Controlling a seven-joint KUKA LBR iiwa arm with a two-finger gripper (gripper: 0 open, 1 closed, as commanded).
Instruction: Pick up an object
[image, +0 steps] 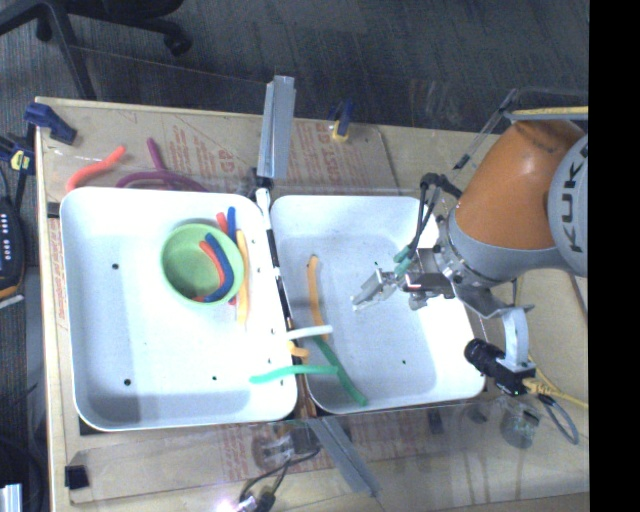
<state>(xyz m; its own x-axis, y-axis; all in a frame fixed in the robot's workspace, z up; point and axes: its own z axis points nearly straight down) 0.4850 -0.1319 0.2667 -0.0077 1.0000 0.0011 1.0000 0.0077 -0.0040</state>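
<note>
While the gripper (366, 292) hangs spread over bare floor in the right bin (440, 372), an orange stick (314, 288) lies near.

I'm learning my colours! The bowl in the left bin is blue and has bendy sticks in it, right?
Not quite. In the camera view the bowl in the left bin is green, not blue. The rest holds: bendy sticks in red, blue and orange rest in it and across its rim.
</note>
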